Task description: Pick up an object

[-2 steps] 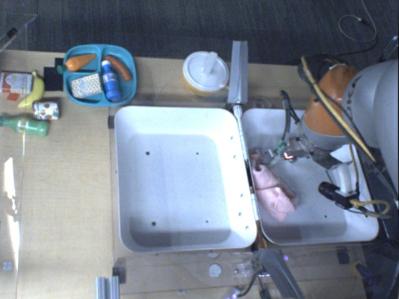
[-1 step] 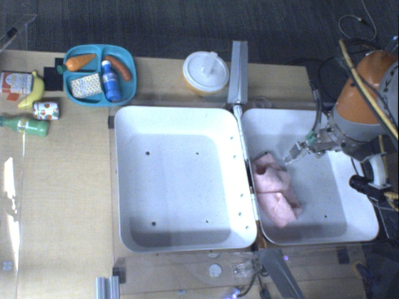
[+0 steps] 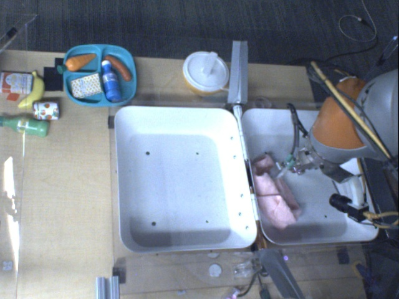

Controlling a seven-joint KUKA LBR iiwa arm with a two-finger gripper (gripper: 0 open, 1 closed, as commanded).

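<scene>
Over the right bin [image 3: 324, 229], the hand [image 3: 282, 169] is seen low beside a pink cloth [image 3: 274, 195] lying along the bin's left wall; finger state cannot be told.

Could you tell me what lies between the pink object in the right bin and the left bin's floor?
In the camera view, the two bins' adjoining rims separate them; the pink object lies against the right bin's left wall.

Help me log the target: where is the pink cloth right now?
The crumpled pink cloth lies in the right shallow white bin, against its left wall beside the divider, just left of the arm's pincer.
</scene>
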